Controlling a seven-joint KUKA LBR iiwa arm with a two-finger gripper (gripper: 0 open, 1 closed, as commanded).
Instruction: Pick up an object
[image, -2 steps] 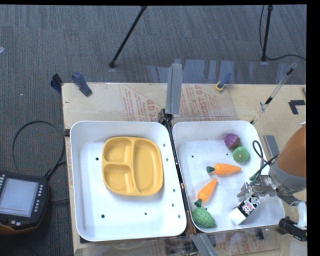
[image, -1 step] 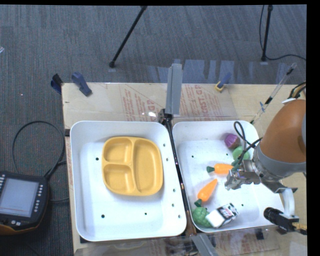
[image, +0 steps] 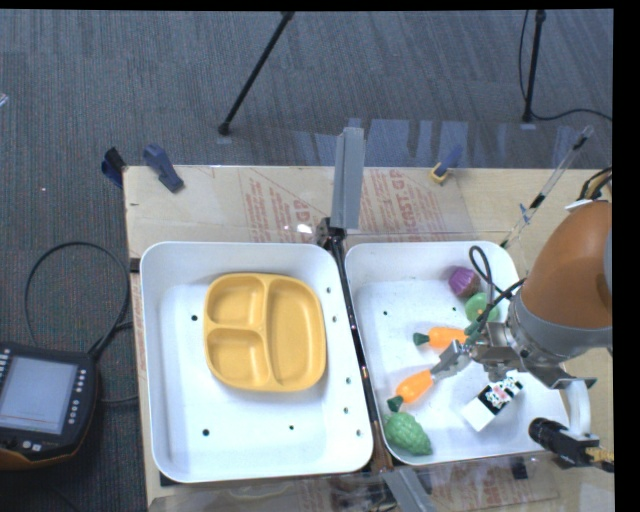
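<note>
Over the right bin (image: 372, 262), the grey arm (image: 560, 300) reaches in from the right; its gripper (image: 455, 358) hangs low between two toy carrots; whether the jaws are open or closed cannot be told. One carrot (image: 440, 338) lies just above the gripper; the other carrot (image: 412, 388) lies just below-left. A green fruit (image: 408, 432) sits near the bin's front edge; a purple piece (image: 462, 281) and a light green piece (image: 478, 305) sit farther back; a white box (image: 490, 402) lies under the wrist. The left bin (image: 170, 400) holds a yellow tray (image: 266, 331).
</note>
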